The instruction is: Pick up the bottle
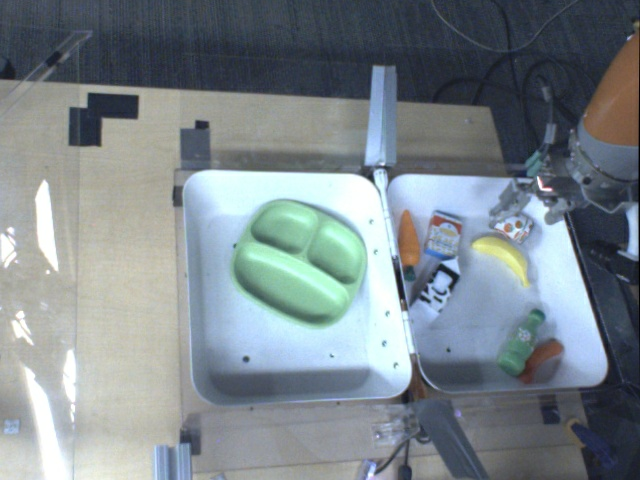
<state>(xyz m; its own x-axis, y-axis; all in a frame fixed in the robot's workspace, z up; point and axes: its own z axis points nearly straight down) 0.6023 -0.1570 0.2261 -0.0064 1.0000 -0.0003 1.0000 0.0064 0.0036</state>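
No label text reads on the green bottle [521,342]; whether the jaws [528,196] are parted, I cannot tell.

We take this for a robotics lab: a pale wooden bench [120,268] bears two shallow white bins [200,298] set side by side, with metal brackets [381,118] fixed at their edges. Black cables [500,28] trail over dark carpet [250,18] behind, black tape marks [98,114] sit on the bench top, and a grey and orange robot arm [610,128] reaches in from the right
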